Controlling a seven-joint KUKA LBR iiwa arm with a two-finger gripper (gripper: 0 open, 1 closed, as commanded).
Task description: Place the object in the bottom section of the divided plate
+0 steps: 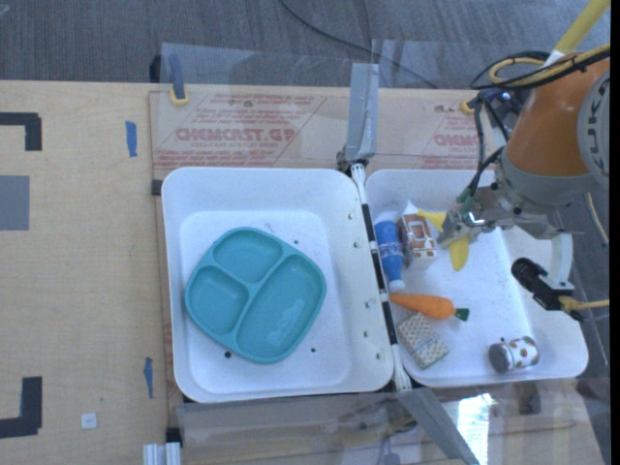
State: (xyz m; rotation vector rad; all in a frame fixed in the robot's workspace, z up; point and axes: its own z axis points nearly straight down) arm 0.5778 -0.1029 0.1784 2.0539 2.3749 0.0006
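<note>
Ok, I see gripper [463, 223] over right bin [562, 356], just above the banana [457, 250]; can't tell its state. Divided plate [255, 294] sits in left bin [194, 201], w/ carrot [424, 304] nearby.

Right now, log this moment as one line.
arm: over right bin | pincer: by banana | divided plate: left bin, nothing in it

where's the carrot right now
The carrot lies in the right bin, near its left wall, just above the speckled sponge and below the blue bottle.
</note>
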